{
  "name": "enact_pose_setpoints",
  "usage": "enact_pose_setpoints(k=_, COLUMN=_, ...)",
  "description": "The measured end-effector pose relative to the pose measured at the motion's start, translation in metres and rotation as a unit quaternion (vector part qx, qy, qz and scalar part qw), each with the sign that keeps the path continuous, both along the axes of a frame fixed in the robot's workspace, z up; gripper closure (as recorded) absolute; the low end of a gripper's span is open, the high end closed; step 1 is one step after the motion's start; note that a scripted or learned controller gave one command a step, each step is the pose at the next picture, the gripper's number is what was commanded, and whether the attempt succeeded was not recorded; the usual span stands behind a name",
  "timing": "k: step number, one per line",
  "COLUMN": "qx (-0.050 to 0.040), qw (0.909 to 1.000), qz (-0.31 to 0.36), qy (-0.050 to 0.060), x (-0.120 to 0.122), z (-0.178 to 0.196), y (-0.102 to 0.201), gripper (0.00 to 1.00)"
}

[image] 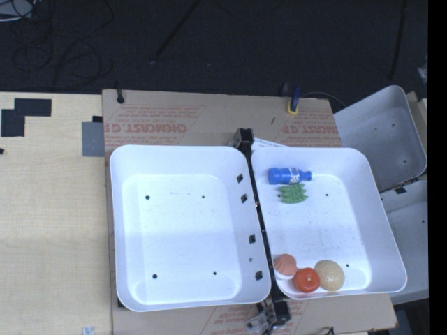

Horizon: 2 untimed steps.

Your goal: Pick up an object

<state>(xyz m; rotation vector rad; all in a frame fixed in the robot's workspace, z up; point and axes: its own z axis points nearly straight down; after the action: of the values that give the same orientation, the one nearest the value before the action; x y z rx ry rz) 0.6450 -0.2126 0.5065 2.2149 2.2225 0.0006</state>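
The tabletop [49,208] fills the left of the frame, pale wood, with a brown cardboard sheet [209,121] laid over its middle; on that sheet sit the two white bins, touching along a black joint down the centre. I read the left bin [126,187] as bare white floor with a few small dark dots. The right bin [363,215] carries everything I could go for.

In its upper left corner a blue bottle [288,176] lies on its side, cap toward the right; just below it, close but apparently apart, is a small green leafy piece [293,194]. Along the bin's lower edge three round things huddle together: a beige ball [330,274] on the right, a red-orange ball [306,280] in the middle touching it, and a peach-coloured piece [285,264] to the upper left of the red one.

As for progress, I judge that the pick is not done; every item rests on the bin floor, none lifted. I cannot tell the state of the end effector from this view. All of it is left: approach, close on one item, lift; the bottle, lying clear of the walls, looks to me the easier target than the crowded trio.
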Motion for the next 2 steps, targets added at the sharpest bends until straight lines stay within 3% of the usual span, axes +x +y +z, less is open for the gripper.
enact_pose_setpoints(k=1, qx=0.0024, qw=1.0000, qz=-0.004, qy=0.005, x=-0.107, z=-0.025, y=-0.002, gripper=1.00)
enact_pose_setpoints(k=2, qx=-0.0003, qw=1.0000, qz=0.000, qy=0.000, x=-0.066, z=0.034, y=-0.001, gripper=1.00)
